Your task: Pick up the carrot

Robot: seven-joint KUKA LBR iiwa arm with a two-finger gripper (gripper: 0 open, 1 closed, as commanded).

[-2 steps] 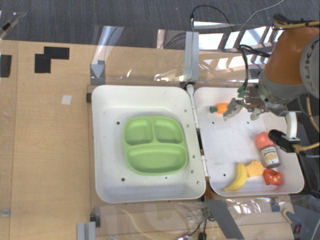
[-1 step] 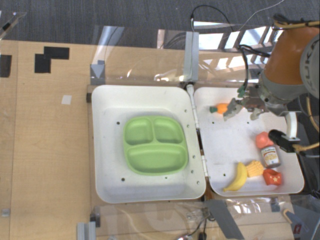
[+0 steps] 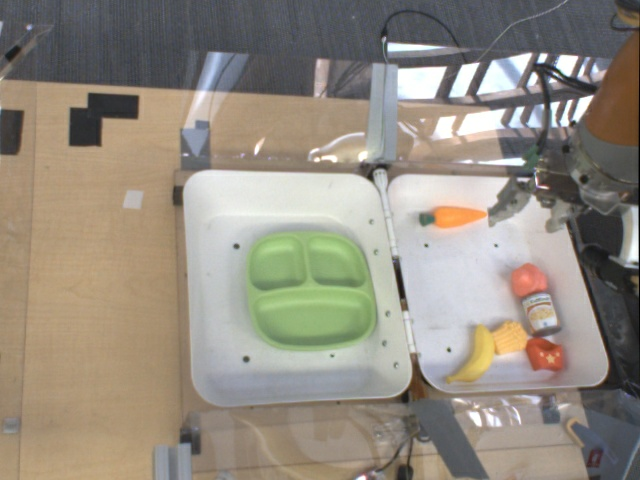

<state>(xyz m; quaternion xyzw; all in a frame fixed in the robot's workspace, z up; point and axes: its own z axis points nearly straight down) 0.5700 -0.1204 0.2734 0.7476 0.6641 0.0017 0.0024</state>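
Claw (image 3: 530,206) spread wide, holding nothing; small orange plastic carrot with green tip (image 3: 454,217) lies just left of its near finger.

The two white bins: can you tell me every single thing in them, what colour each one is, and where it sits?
left bin: one, white, left half of the bench
right bin: one, white, beside the left bin
plate: one, green, three compartments, middle of the left bin
carrot: one, orange with a green end, lying near the far edge of the right bin
bottle: one small, pale label, right side of the right bin
peach-like fruit: one, pinkish red, just behind the bottle
banana: one, yellow, near front edge of the right bin
corn-like piece: one, yellow, beside the banana
red piece: one, front right corner of the right bin
arm: one, grey with orange band, at right
gripper: one, just right of the carrot
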